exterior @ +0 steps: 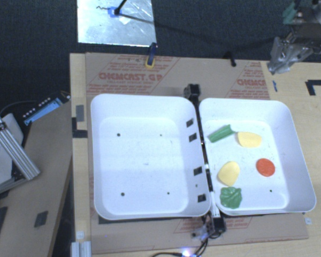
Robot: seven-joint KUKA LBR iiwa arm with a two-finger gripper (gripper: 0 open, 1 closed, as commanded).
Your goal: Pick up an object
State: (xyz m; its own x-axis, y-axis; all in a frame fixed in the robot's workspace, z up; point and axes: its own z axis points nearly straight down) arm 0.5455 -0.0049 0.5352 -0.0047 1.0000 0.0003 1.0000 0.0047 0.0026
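Above the cardboard-topped bench (pixel 123 71) and dark carpet (pixel 32 36), the end effector (pixel 283 63) hangs, grip state unclear.

Gripper (pixel 282 63) end of arm: pale grey metal, blocky, angular housing with darker shadowed parts. Small teal-green fitting on the upper left side of the wrist (blurred, detail unclear). Thin dark cables run above it.

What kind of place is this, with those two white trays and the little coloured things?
Probably a robot test bench in a lab. A gripper hangs above a board holding two white bins: the left bin and the right bin, which holds small toy-like pieces such as an orange disc. Cables trail nearby.
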